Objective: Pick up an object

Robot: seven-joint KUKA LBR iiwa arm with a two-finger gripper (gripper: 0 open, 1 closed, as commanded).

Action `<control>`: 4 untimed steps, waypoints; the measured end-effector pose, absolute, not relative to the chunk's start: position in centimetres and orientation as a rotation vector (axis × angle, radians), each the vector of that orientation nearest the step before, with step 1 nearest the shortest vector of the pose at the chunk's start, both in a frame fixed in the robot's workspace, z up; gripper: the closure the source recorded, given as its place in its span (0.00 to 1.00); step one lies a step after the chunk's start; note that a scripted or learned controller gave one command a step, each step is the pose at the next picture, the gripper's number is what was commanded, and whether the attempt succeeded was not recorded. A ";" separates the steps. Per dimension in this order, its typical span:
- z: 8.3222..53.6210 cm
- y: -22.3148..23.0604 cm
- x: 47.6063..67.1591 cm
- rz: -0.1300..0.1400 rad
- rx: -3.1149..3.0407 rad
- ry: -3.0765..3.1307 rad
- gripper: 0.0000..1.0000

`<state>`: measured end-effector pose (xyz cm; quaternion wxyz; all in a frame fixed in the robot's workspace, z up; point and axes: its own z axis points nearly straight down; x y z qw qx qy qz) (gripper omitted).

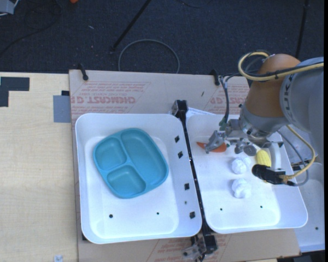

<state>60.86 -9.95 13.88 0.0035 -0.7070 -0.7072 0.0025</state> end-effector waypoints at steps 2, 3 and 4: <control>9.8 -9.9 60.8 0.005 -2.225 -2.211 1.00; 15.7 -10.9 60.6 -0.001 -2.229 -2.217 1.00; 21.5 -11.8 61.1 -0.003 -2.230 -2.218 1.00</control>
